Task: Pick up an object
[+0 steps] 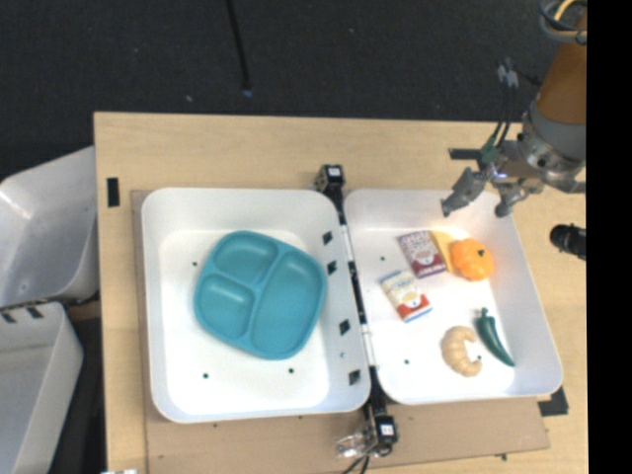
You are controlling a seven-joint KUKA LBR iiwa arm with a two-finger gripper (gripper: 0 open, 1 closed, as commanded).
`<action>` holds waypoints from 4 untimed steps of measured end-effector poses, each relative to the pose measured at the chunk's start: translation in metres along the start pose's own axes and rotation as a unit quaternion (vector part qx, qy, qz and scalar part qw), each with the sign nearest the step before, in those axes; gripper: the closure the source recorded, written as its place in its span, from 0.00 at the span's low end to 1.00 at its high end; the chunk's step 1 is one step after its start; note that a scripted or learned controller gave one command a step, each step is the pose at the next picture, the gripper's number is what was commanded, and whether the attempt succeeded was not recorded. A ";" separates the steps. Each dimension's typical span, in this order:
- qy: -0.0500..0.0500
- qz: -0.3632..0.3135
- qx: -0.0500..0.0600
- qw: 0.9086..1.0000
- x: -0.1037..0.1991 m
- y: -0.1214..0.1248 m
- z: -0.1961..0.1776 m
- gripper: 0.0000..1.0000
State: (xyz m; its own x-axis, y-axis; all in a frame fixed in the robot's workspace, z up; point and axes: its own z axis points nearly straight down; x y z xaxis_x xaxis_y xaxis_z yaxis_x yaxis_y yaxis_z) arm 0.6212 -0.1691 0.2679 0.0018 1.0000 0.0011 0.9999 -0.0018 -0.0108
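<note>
My gripper [486, 198] hangs over the far edge of the right bin [395, 215], its two grey fingers spread open with nothing between them. Below it in the bin lie a maroon card packet [422, 253], a yellow piece behind it, and an orange pumpkin [471, 260]. Nearer the front are a small white and red box [406, 295], a tan croissant [461, 350] and a dark green pepper [493, 337]. The pumpkin is the closest object to the fingers, a short way toward the front.
The left bin [163, 294] holds a teal divided plate [260, 292]. A black hinge strip [348, 284] runs between the bins. A white container [44, 235] stands off the bench to the left. The arm's orange band [563, 87] rises at the right.
</note>
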 end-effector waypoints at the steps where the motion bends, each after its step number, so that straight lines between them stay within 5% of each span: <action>1: -0.001 -0.001 -0.006 1.000 0.000 0.002 -0.008 0.00; 4: -0.001 0.001 -0.005 1.000 -0.003 -0.010 0.161 0.00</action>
State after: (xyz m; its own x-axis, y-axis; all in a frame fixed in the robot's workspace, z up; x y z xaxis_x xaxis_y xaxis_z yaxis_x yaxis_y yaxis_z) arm 0.6096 -0.1719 0.1074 0.0034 1.0000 0.0000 1.0000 -0.0034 -0.0017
